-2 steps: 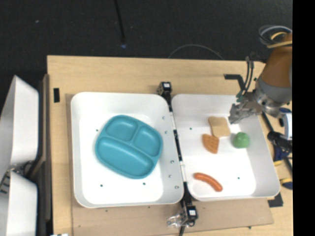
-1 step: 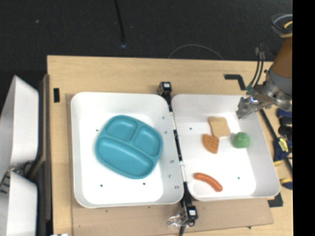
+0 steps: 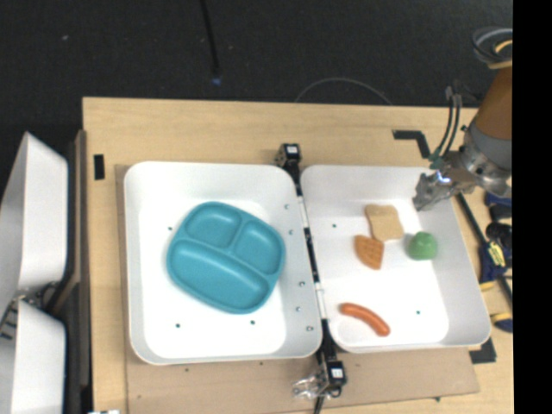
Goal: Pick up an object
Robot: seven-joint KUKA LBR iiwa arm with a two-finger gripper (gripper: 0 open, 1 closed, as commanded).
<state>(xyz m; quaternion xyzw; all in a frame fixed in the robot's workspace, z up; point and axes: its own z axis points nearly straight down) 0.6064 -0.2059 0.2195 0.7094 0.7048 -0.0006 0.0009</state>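
Gripper point(image 3: 429, 192) hung just above-right of bread slice point(image 3: 384, 222) in right bin point(image 3: 457, 317), jaw state couldn't tell; best approach probably straight down, centred on slice, w/ green ball point(image 3: 422, 246) avoided.

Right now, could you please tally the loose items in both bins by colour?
Blue: 1, the divided plate
Tan: 1, the bread slice
Orange: 2, the wedge and the sausage
Green: 1, the round piece
Total: 5

two white bins point(image 3: 138, 231) on bench point(image 3: 103, 128)
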